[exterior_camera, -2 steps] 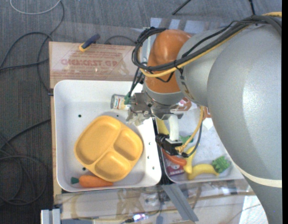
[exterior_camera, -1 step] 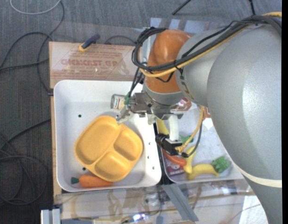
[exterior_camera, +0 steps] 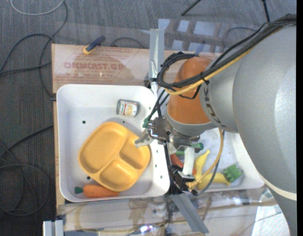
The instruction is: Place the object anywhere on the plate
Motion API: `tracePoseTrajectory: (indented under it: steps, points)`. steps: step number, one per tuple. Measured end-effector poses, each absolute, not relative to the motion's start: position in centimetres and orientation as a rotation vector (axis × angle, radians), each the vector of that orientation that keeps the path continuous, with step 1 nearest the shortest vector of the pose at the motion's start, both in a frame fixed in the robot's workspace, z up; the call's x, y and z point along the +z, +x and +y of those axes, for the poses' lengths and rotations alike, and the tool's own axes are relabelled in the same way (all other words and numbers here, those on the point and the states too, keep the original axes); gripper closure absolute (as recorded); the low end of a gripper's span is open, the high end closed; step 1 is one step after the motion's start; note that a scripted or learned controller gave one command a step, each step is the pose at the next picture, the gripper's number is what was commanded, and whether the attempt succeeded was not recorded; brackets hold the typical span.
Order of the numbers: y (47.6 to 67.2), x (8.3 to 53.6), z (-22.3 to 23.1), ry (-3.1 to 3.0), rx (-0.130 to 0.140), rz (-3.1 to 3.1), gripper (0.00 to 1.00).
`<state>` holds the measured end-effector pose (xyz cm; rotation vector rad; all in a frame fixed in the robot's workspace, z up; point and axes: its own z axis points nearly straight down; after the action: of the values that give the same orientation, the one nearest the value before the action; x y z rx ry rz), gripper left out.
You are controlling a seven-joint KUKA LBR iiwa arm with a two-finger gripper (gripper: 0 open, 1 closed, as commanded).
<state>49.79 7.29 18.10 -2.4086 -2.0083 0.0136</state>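
The gripper is seen at the wall between the two bins, over the right rim of the plate. Whether it is apart or closed cannot be told, as it is seen from above and partly covered by the wrist. Nor can it be told whether anything is held.

The plate lies in the left bin, near its middle, with its compartments bare. The object is not named by the task, and two loose things in this bin are judged the likeliest candidates. A carrot lies just beside the plate's near rim, against the bin's near wall. Its long axis runs left to right, with the green end to the left. A can lies just beyond the plate's far rim, on its side.

From the gripper, the can is to be found a little farther and slightly left, and the carrot nearer and well to the left. The can is judged the closer of the two. In either case only a short carry onto the plate would be needed.

A banana and a green piece lie in the right bin, partly under the arm.
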Motion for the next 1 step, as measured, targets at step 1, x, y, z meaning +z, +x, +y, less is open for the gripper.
tracePoseTrajectory:
  steps: [1]
  points:
    - [49.6,18.74,7.25,-2.405,0.025,-2.005,1.0]
